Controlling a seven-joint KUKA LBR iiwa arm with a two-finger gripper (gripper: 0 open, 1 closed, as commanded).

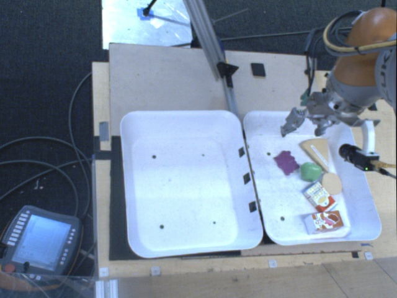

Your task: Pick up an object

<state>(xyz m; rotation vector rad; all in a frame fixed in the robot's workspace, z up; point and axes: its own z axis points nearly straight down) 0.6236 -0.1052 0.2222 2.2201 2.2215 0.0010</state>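
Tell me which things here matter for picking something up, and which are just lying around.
For the job: gripper open; purple piece, green piece, yellow wedge, tan disc, two red-and-white packets.

Lying about: left bin, pendant, cables.

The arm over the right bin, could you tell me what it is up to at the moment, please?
The grey and orange arm reaches in over the right bin, with its gripper hovering above the bin's far end, jaws spread and nothing between them. The objects lie untouched nearer the camera: a purple piece, a green ball, a yellow wedge, a tan round piece and two red and white packets. Nothing is picked up yet. The left bin sits beside it.
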